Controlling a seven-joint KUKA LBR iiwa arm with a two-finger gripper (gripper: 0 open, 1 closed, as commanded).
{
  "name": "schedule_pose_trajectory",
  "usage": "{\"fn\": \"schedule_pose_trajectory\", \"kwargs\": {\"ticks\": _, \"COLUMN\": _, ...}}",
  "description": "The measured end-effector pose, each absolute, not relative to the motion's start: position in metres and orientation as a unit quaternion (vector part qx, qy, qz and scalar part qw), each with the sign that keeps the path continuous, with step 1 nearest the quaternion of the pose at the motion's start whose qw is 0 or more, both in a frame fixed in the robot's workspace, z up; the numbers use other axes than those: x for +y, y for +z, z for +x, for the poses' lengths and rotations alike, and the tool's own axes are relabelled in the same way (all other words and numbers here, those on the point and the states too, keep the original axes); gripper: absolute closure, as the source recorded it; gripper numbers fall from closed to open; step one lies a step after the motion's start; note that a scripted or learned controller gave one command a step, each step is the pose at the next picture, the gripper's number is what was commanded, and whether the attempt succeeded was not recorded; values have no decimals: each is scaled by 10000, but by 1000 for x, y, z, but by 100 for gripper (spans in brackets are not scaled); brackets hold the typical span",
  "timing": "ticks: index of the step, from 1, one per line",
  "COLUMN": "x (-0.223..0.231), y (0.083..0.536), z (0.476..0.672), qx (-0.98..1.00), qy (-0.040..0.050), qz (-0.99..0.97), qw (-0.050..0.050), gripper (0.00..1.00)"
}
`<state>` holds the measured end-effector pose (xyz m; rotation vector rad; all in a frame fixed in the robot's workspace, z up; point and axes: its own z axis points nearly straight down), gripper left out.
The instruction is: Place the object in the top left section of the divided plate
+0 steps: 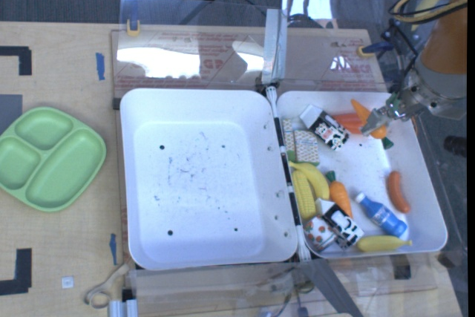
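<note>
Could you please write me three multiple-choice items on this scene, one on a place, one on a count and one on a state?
1. Where does the light green divided plastic plate sit?
A. in the left bin
B. on the bench, left of both bins
C. in the right bin

2. How many sections has it?
A. two
B. three
C. four

3. Where is the pincer?
A. over the plate
B. over the left white bin
C. over the right white bin's far end

Answers: 1 B, it lies on wood outside the bins. 2 B, two small and one long. 3 C, beside the orange carrot.

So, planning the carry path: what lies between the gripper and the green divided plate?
In the camera view, the left white bin lies between the gripper and the plate.
</note>
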<state>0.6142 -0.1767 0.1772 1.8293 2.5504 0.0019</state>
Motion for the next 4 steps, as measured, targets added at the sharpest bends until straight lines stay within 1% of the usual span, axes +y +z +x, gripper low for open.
{"fn": "schedule_pose_trajectory", "kwargs": {"ticks": 1, "x": -224, "y": 279, "z": 505, "qx": 8567, "qy": 2, "qz": 5158, "qw": 22, "gripper": 100}}
{"fn": "schedule_pose_trajectory", "kwargs": {"ticks": 2, "x": -223, "y": 111, "z": 480, "qx": 8956, "qy": 5, "qz": 4449, "qw": 13, "gripper": 100}}
{"fn": "schedule_pose_trajectory", "kwargs": {"ticks": 3, "x": -224, "y": 112, "z": 481, "qx": 8955, "qy": 4, "qz": 4450, "qw": 30, "gripper": 0}}
{"fn": "schedule_pose_trajectory", "kwargs": {"ticks": 4, "x": -209, "y": 87, "z": 505, "qx": 8149, "qy": 46, "qz": 5796, "qw": 3, "gripper": 0}}
